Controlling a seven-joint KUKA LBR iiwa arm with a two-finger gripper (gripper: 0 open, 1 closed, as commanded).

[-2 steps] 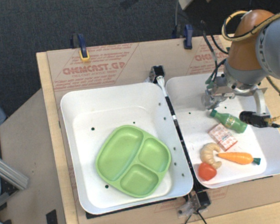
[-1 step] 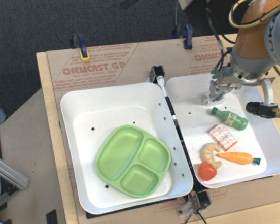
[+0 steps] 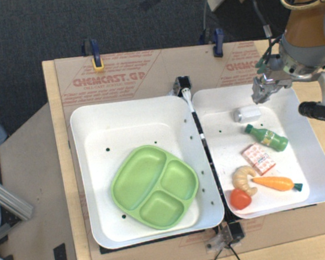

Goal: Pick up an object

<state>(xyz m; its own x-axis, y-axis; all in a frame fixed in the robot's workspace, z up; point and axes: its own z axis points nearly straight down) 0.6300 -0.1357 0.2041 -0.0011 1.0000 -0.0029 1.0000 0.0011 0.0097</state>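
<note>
Right bin (image 3: 321,188) near edge is crowded: red tomato (image 3: 240,199) touching a croissant (image 3: 245,180), carrot (image 3: 275,184) just right of it pointing right, close to the near rim. Just beyond, a small red-and-white packet (image 3: 258,159), print too small to read. Farther in, green bottle (image 3: 267,137) lying on its side, tilted, open floor to its left up to the bin divider. Farther still, a small white-grey cylinder (image 3: 247,113) lying flat, room around it on all sides. Left bin (image 3: 92,183) holds a green three-compartment plate (image 3: 154,186) sitting near-right of centre; wide bare floor on its far and left sides. Gripper (image 3: 261,91) hangs over the right bin's far-right corner, just beyond the cylinder, apart from it; can't tell its finger state. Arm comes in from the far right, orange band up top. Board (image 3: 143,69) under the bins reads "CHEMCAST GP" in red, clamped at the far edge.
</note>
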